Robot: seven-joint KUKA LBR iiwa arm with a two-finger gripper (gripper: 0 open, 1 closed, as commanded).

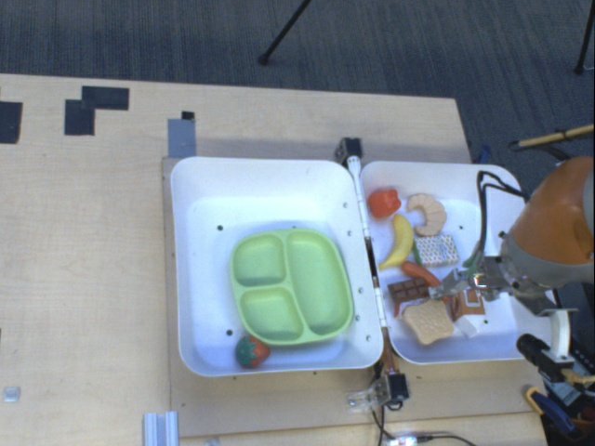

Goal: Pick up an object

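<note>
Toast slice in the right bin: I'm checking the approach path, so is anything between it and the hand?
Nothing visible. The hand hangs just above the toast slice, with the chocolate bar beside it, not between them.

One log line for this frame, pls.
end effector: low in right bin, over toy food pile | nearest: bread slice | grasp: none seen | left bin: green tray, strawberry

Both bins [195, 249] look like smooth white plastic with a soft sheen. The green tray [293, 286] is matt plastic. The bench [84, 277] is pale, matt wood. The banana [401, 242] and tomato [383, 202] look like glossy plastic. The floor [186, 26] is rough grey carpet.
</note>
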